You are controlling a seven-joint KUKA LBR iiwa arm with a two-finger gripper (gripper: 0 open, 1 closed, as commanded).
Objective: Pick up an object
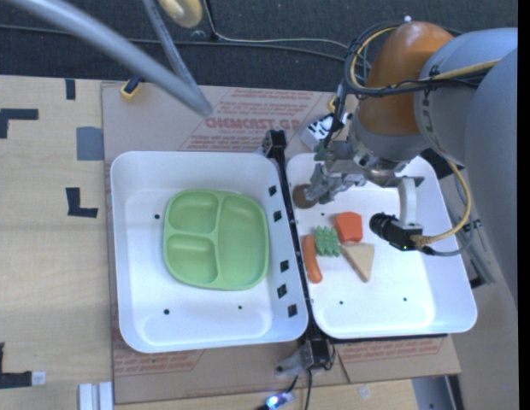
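Note:
My gripper (322,186) hangs over the far left part of the right bin (436,306), with the orange-banded wrist above it. A small brown round object (303,198) lies right at its tip by the bin's left wall; whether it is gripped I cannot tell. Just in front of the gripper lie an orange-red block (349,226), a carrot with a green top (312,259) and a tan wedge (360,259). They are close together, apart from the gripper.
The left bin (137,314) holds a green divided plate (217,238). A black divider with clips (285,229) runs between the bins. A black fitting with a cable (393,230) hangs from the arm over the right bin.

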